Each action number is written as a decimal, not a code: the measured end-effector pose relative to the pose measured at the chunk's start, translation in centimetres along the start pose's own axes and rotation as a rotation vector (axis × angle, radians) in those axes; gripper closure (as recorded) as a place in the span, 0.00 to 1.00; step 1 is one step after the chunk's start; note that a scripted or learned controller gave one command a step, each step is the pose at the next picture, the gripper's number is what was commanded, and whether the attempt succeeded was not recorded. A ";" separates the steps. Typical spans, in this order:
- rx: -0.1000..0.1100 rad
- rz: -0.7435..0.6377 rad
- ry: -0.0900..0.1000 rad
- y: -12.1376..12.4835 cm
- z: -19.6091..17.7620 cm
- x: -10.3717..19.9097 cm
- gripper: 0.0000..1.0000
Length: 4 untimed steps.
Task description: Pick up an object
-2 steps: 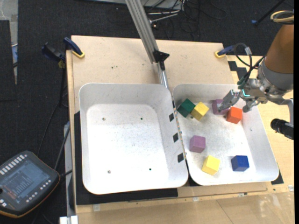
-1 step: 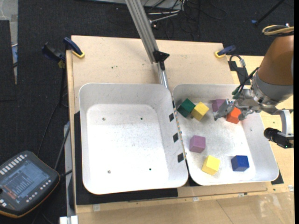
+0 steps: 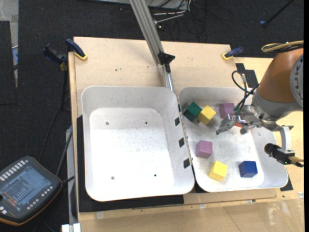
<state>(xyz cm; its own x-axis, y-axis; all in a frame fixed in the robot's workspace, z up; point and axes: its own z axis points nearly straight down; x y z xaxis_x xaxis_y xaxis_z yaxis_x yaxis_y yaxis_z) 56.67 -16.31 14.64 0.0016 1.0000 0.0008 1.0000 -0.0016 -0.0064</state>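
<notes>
The right bin (image 3: 275, 180) holds several small cubes. A green cube (image 3: 192, 111) and a yellow cube (image 3: 208, 114) touch at the back left, with a purple cube (image 3: 225, 109) just right of them. A second purple cube (image 3: 203, 148) lies mid-bin; another yellow cube (image 3: 218, 170) and a blue cube (image 3: 247, 168) sit near the front. My gripper (image 3: 225, 126) hangs over the bin's back half, just in front of the back purple cube and right of the back yellow cube. Nothing shows between its fingers.
The left bin (image 3: 96, 100) stands beside the right one, sharing a raised middle rim. A metal pole (image 3: 149, 28) slants down to the bins' back junction. Clamps sit at the bench's back corners. A teach pendant (image 3: 24, 190) lies at the lower left, off the bench.
</notes>
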 end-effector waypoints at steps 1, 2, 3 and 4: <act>-0.003 -0.001 -0.001 0.0 5.3 0.1 0.00; -0.009 -0.001 -0.002 0.1 4.0 0.0 1.00; -0.013 -0.002 -0.003 0.4 -2.1 -0.7 1.00; -0.013 -0.004 -0.004 0.6 -6.8 -0.8 1.00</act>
<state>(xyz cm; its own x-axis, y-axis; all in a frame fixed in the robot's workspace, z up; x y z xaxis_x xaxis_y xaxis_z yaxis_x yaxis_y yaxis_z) 57.29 -17.07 21.39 -0.0021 1.0000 -0.0027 1.0000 0.0021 0.0070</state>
